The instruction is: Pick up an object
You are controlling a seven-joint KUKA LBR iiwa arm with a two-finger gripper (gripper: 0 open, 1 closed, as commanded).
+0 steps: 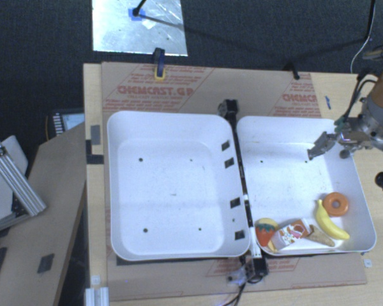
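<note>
While my two-finger gripper [322,146] hangs bare over the right white bin [287,139], I can't tell its spread; nothing is picked. The curved yellow banana [329,222] and orange ring [336,203] wait near-right.

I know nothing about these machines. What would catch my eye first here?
Probably the bright cluster of toy food in the near right corner of the right bin: a yellow banana, an orange ring-shaped piece beside it, and a red-and-white packet. Next, the grey arm reaching in from the right, its pincer hanging above that bin's far side, well apart from the food. The left bin sits alongside.
</note>
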